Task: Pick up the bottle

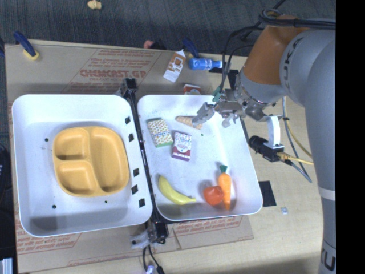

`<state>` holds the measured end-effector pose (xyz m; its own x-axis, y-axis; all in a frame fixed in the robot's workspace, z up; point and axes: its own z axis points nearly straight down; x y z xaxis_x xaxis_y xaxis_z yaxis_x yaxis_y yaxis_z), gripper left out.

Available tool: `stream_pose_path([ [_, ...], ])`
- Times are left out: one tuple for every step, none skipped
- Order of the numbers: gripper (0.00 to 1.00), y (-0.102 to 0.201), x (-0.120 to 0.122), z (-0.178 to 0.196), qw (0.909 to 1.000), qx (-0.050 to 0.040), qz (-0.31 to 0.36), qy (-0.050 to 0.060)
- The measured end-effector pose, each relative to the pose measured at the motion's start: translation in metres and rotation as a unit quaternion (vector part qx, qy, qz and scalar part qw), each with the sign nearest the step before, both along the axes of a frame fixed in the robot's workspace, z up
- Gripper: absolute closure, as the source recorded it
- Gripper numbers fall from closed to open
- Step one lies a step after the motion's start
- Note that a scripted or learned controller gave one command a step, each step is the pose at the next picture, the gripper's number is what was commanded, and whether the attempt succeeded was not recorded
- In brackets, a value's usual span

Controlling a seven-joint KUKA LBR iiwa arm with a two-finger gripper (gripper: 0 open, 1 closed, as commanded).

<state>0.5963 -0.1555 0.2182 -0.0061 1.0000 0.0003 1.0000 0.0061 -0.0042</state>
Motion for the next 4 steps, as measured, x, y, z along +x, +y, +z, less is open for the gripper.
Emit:
stream_pose_path([
  [1.0, 0.0, 0.0, 0.01, 1.0, 0.0003, 0.002, 0.001],
  [1.0, -0.056, -0.055, 0.011, 0.9999, 0.0001, 0.011, 0.0],
  [1.0, -0.054, -0.12, -0.046, 0.9929, 0.001, 0.119, 0.0],
  [1.0, -0.055, -0.121, -0.082, 0.9991, 0.0013, 0.043, 0.0],
])
